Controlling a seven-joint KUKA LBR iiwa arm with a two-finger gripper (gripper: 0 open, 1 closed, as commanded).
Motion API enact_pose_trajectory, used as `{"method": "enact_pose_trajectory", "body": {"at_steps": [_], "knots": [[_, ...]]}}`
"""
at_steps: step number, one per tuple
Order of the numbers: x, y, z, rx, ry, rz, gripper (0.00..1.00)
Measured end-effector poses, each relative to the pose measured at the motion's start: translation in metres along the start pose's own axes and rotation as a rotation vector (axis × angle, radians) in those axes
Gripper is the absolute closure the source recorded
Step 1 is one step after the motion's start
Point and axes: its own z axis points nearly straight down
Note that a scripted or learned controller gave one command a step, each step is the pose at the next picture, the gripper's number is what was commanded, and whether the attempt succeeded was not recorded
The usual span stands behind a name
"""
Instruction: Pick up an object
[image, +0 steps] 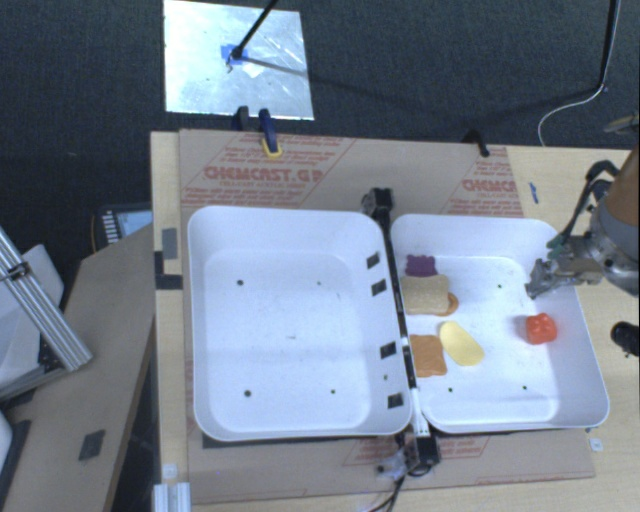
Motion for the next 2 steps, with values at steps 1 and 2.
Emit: {"method": "enact_pose_trajectory", "body": {"at_steps": [1, 2], "knots": [[0.059, -0.004, -0.115, -0.010, 0.000, -0.006, 1.00], [0.154, -0.029, -0.235, -0.014, 0.004, -0.009, 1.00]]}}
